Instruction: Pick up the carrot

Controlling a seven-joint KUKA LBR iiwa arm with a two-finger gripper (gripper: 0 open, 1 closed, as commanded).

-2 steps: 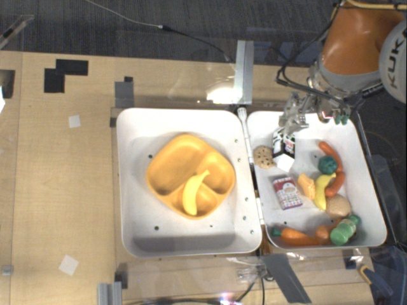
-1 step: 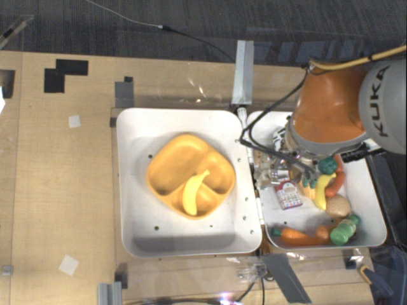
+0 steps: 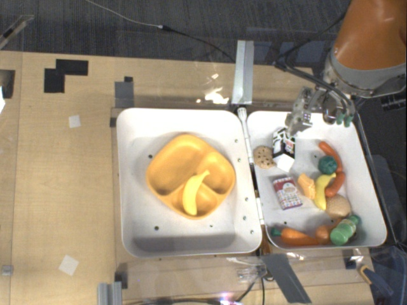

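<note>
The carrot [image 3: 300, 236] lies along the near edge of the right bin [image 3: 369, 164], its long axis running left to right. The end effector [image 3: 299, 121] hovers over that bin's far end, well apart; how wide it stands, I cannot tell.

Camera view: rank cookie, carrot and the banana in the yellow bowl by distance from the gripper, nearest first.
From the gripper, at the top of the right bin:
1. Cookie: right bin, by its left wall, just below-left of the gripper.
2. Carrot: along the right bin's bottom edge.
3. Banana: in the yellow bowl, left bin.
</note>
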